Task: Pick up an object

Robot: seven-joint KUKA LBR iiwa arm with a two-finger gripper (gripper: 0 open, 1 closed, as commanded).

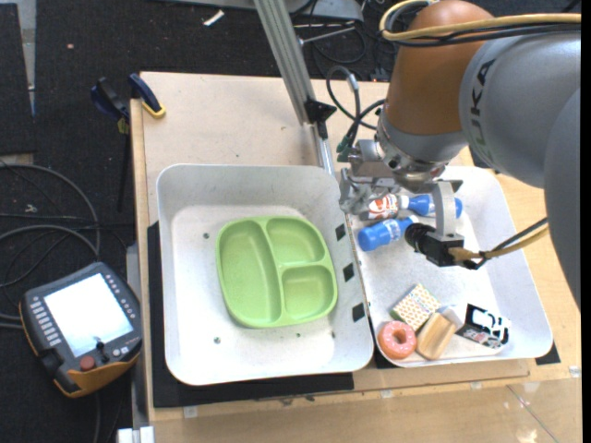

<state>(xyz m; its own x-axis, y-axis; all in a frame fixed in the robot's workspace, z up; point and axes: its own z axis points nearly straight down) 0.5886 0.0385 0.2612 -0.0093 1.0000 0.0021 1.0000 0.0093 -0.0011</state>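
Approach step, I judge: gripper (369, 195) sits low in right bin (522, 257) at 12 o'clock, over blue bottle (383, 233). Can't tell pincer state. Next: confirm grasp w/ straight lift.

**Colours on the counter and in the two bins**

The counter (231, 118) is pale tan wood. Two white bins sit on it. The left bin (185, 340) holds a lime-green divided tray (275, 270). In the right bin (517, 247) are a blue bottle (380, 234), a pink-frosted doughnut (399, 340), a cracker (416, 305) with a yellow-and-white checked pattern, a tan block (437, 334), and a small black-and-white packet (485, 326). The arm (517, 90) is grey with an orange band. The pincer (369, 192) is silver metal. A handheld controller (81, 326) off the counter is orange and grey.
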